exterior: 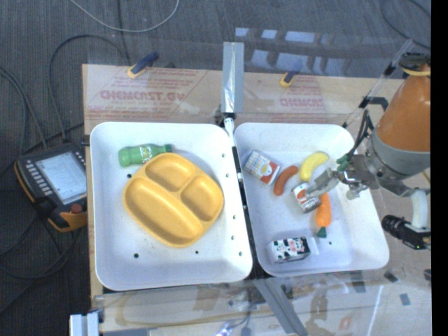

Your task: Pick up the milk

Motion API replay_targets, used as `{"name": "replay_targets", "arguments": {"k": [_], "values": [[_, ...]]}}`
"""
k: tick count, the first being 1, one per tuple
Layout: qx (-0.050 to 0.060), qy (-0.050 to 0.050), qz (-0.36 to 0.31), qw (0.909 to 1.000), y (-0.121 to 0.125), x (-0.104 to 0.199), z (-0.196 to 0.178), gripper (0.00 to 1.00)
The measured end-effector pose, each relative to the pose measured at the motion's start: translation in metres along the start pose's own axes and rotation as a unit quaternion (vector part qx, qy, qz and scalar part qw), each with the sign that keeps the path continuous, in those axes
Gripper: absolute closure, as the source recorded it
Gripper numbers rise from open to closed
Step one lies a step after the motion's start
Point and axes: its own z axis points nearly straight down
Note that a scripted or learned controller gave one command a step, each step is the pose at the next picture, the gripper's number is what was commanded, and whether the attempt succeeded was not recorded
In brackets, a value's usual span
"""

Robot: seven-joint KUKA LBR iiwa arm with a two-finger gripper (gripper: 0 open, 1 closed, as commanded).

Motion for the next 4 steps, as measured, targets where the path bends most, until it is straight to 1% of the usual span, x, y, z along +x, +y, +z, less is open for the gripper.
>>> {"name": "replay_targets", "arguments": {"k": [1,2,3,4], "values": [[-0.004,0.000,-0.015,0.9999,-0.022,0.031,0.129,0.00],[-0.009,-0.005,-0.047,0.9988,-0.020,0.043,0.132,0.00],[-0.008,-0.003,-0.065,0.9978,-0.020,0.041,0.132,0.00],[-0.009,-0.006,-0.113,0.9936,-0.020,0.042,0.132,0.00]]}}
